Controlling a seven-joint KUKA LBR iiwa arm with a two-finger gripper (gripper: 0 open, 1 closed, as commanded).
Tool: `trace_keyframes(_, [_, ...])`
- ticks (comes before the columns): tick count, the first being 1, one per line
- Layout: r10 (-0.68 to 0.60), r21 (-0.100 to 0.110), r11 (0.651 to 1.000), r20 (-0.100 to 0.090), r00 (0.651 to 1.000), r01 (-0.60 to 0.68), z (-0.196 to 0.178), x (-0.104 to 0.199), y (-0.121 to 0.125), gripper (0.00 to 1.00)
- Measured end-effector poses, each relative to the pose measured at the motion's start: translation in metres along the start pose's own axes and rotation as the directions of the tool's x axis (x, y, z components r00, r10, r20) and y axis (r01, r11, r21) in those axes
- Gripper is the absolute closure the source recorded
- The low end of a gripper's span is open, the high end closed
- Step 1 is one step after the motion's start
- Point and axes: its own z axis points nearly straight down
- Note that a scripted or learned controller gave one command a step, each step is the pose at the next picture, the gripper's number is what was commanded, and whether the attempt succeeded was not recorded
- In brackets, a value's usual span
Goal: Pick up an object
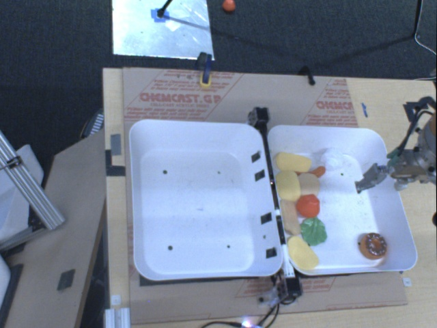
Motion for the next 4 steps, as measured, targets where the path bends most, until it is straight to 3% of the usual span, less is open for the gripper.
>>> trace_keyframes(1, [-0.004,0.001,1.0,-0.003,1.0,0.004,0.152,0.046,-0.002,0.0])
trace_keyframes(2, [-0.002,-0.003,1.0,0.001,1.0,0.002,0.161,0.077,0.055,0.0])
trace_keyframes(3, [-0.001,-0.002,1.0,0.0,1.0,0.001,0.152,0.077,0.054,1.0])
trace_keyframes(4, [-0.005,-0.007,1.0,0.001,1.0,0.005,0.059,0.132,0.155,1.0])
